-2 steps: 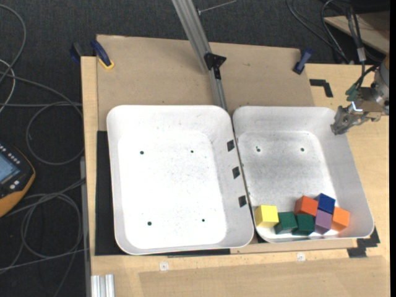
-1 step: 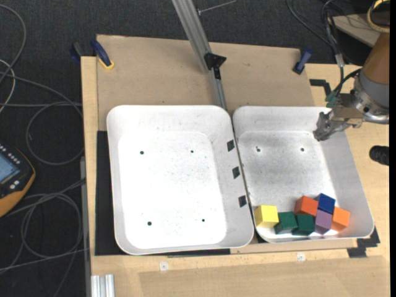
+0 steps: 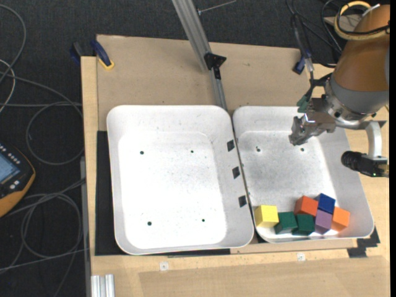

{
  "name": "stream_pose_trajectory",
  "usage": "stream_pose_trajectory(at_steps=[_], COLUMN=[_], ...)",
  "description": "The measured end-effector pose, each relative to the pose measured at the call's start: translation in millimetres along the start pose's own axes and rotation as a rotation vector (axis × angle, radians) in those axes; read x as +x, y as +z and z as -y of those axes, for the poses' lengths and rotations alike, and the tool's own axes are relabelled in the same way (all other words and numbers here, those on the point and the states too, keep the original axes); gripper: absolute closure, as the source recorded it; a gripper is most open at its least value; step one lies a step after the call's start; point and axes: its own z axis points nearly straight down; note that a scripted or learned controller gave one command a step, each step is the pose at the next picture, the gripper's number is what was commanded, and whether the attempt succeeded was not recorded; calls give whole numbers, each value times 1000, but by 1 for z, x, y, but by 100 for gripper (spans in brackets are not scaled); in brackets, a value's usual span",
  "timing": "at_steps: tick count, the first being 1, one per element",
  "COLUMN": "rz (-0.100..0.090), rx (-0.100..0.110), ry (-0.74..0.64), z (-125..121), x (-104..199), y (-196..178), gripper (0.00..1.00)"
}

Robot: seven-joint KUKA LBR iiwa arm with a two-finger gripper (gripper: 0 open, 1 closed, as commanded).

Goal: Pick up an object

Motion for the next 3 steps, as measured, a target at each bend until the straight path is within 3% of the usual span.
stream_pose_trajectory(at_steps=[1, 3], rz=[1, 1], rx=[-1, 2], ry=[1, 1], z=[12, 38], x=[50, 145], y=[-9, 11], gripper=[100, 100])
